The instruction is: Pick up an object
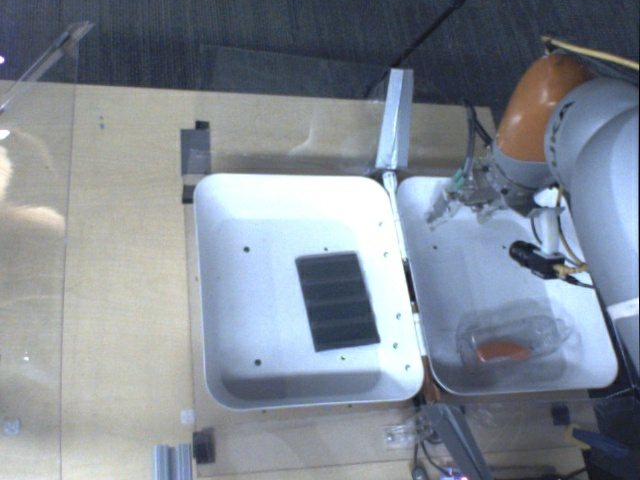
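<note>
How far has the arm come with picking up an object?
Nothing looks picked yet. The gripper is at the right white bin's far corner. The clear plastic container with an orange item inside and the dark ribbed rectangular pad lie in their bins. Grasping and lifting remain.

Colours across the bench and its two bins

Two white bins are sitting on a pale tan wooden bench [110, 298]; the left bin [230, 218] is showing a dark charcoal rectangular pad [338, 301] marked with faint crosswise bands near its centre, plus small dark dots on the white floor. Toward the near edge of the right bin [450, 258], a clear, glassy container [515, 338] is showing an orange-red item [502, 350] inside. The arm [590, 158] is appearing light grey with an orange band [535, 103], with black cabling [535, 260] beneath. Beyond the bench's far edge, dark blue-grey carpet [250, 8] is showing a fine ribbed weave.
</note>
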Motion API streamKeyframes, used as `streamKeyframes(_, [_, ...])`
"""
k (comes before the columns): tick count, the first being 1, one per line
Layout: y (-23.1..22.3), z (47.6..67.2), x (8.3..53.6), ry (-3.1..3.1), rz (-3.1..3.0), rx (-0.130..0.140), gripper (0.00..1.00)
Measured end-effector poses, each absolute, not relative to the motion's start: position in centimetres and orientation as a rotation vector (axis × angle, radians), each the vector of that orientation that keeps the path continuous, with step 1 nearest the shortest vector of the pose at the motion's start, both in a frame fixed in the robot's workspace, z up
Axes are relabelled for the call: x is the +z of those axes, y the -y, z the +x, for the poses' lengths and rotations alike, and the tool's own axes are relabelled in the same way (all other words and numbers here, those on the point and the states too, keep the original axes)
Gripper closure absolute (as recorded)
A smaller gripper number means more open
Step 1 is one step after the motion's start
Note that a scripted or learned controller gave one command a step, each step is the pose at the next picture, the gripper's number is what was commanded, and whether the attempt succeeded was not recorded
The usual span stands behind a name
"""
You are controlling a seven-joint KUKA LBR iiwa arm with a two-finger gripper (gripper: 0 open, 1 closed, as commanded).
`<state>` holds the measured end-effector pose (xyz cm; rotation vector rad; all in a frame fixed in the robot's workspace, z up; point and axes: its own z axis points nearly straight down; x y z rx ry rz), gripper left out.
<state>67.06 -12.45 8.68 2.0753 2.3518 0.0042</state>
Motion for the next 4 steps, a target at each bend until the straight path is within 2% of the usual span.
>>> streamKeyframes(1, [20.6,63.7,13.0,-2.264,2.168,0.005,0.00])
streamKeyframes(2, [20.5,57.9,21.6,-2.357,2.066,0.005,0.00])
streamKeyframes(3, [19.4,57.6,17.9,-2.191,2.247,0.005,0.00])
streamKeyframes(4, [14.1,51.0,9.0,-2.345,2.074,0.012,0.00])
